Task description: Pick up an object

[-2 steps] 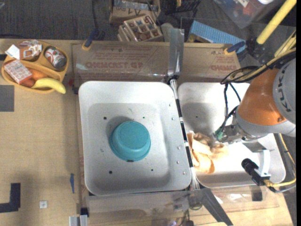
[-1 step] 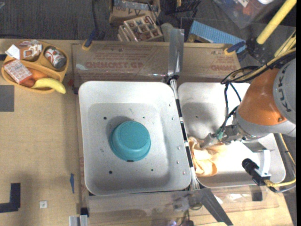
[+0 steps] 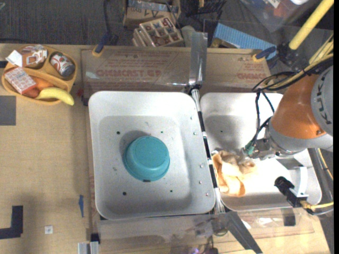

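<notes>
A teal bowl [image 3: 147,157] lies upside down in the middle of the left bin [image 3: 106,115]. A crumpled yellow and orange object [image 3: 232,176] rests against the left wall of the right bin [image 3: 222,112], near its front. My gripper [image 3: 249,155] reaches in from the right and sits low over the upper right part of that yellow object, close to or touching it. From this angle I cannot make out whether anything is gripped.
The arm's orange band [image 3: 299,118] hangs over the right side of the right bin. A tray of toy food with a banana [image 3: 37,75] stands on the bench at the far left. Cardboard [image 3: 143,70] lines the back behind both bins.
</notes>
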Robot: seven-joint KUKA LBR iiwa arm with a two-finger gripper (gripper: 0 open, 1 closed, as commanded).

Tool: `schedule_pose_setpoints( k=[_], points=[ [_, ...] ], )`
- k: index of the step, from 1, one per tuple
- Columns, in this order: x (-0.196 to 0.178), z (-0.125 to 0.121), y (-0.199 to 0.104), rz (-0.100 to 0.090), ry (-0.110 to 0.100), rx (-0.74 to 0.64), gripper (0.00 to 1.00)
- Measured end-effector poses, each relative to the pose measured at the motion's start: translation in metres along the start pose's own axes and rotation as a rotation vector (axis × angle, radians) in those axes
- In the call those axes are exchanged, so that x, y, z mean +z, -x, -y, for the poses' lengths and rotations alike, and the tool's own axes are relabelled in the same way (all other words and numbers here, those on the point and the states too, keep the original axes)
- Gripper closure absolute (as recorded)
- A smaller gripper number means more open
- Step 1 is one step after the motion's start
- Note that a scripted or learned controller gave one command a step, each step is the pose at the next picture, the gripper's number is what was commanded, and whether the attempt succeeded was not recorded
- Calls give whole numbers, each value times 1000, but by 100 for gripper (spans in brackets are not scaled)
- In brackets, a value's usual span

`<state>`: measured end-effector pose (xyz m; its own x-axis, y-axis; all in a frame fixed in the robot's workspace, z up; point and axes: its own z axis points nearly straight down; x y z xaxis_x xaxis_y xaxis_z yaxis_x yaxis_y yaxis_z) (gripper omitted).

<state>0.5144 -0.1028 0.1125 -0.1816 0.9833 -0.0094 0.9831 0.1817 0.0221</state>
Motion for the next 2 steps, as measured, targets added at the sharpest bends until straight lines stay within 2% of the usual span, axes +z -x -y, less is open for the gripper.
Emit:
schedule_pose_setpoints(
  k=[1,2],
  points=[
    [0,0,0,1,0,1,0],
    [21,-17,3,-6,-10,-49,0]
  ],
)
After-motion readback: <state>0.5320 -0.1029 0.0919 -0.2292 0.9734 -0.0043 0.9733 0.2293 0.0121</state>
